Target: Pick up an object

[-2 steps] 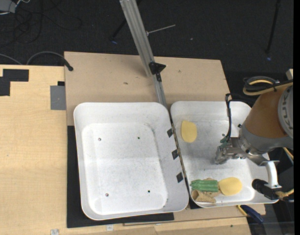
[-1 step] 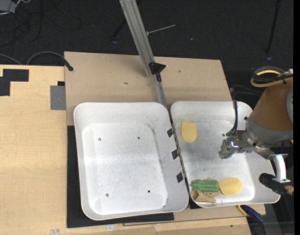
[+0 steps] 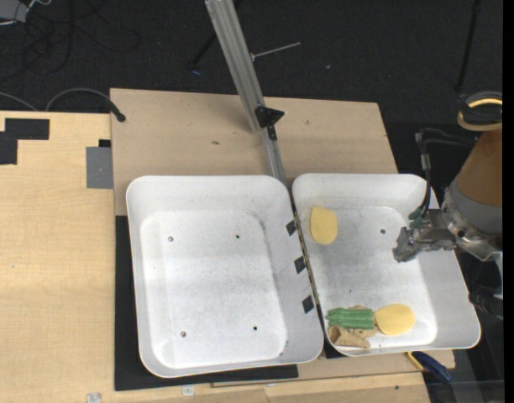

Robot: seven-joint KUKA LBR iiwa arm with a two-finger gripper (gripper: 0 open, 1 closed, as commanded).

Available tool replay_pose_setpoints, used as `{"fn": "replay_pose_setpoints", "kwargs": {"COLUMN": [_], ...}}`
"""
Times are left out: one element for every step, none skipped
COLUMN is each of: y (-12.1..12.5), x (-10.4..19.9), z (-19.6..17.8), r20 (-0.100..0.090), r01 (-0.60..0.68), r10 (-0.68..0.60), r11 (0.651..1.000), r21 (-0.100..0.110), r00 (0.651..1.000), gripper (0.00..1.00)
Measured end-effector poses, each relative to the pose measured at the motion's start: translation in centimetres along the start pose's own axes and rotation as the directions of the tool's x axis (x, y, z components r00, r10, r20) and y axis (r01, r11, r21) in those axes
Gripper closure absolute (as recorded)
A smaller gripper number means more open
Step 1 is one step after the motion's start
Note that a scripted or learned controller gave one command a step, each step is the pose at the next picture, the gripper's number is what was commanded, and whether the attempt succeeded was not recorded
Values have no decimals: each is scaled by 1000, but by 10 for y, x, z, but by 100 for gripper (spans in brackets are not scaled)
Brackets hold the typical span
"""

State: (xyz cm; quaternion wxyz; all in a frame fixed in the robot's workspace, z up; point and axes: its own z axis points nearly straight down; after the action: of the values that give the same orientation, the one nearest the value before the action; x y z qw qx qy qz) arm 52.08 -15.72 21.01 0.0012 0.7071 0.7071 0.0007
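Wooden counter (image 3: 190,133) under two white bins: left bin (image 3: 208,274), right bin (image 3: 370,187) with yellow piece (image 3: 323,225), yellow disc (image 3: 395,319), green toy (image 3: 352,316), tan item (image 3: 349,336). Pincer (image 3: 406,250) at right bin's right side, gripping nothing visible; open or closed, cannot tell.

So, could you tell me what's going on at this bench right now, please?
A grey arm is reaching in over the right bin, its gripper hovering near that bin's right side. Nothing shows in its grasp. In that bin lie a yellow piece near the divider, and, at the front edge, a green toy, a tan item and another yellow piece. Nothing is picked up yet.
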Motion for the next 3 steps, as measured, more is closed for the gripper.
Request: {"fn": "replay_pose_setpoints", "kwargs": {"y": [1,3,12], "x": [-1,41,95], "z": [-38,-33,-39], "r20": [0,-3,-3], "r01": [1,3,5], "r10": [-1,-3,-5], "r11": [1000,1000,1000], "r21": [1,6,5], "r00": [1000,1000,1000], "gripper": [100,100,100]}}
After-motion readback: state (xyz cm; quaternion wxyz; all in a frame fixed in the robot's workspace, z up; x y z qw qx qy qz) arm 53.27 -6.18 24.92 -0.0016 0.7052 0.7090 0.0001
